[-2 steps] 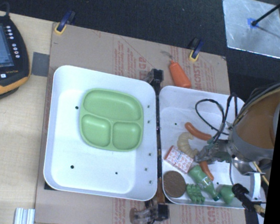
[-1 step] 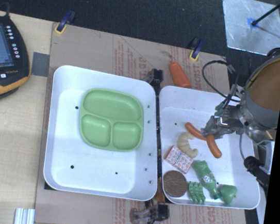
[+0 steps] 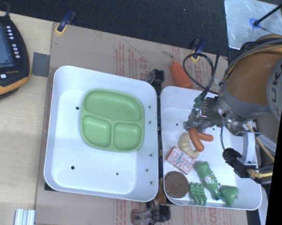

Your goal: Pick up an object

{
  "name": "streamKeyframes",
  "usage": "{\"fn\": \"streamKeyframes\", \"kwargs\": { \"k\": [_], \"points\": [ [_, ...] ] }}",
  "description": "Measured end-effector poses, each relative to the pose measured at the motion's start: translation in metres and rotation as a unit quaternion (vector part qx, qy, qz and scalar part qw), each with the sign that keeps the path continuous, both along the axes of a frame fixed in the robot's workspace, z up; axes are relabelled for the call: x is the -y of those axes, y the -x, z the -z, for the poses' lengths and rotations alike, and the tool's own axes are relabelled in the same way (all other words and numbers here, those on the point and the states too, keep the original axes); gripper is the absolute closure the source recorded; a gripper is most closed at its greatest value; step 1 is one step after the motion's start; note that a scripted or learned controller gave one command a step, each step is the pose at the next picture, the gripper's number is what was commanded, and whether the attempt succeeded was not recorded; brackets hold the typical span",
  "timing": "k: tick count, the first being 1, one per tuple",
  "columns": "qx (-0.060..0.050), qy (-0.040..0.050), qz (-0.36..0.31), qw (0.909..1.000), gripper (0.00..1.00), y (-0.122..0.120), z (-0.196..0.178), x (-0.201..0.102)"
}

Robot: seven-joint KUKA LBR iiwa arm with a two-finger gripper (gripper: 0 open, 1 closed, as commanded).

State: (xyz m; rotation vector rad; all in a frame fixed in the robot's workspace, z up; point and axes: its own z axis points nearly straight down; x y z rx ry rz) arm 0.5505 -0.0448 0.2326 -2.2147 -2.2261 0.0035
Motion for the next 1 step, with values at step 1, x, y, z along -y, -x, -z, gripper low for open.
{"fn": "streamKeyframes", "kwargs": {
  "k": [1],
  "points": [
    [-0.001,-0.0002,0.000,1.0000,1.00,-0.0440,0.0101,-0.0368]
  ]
}}
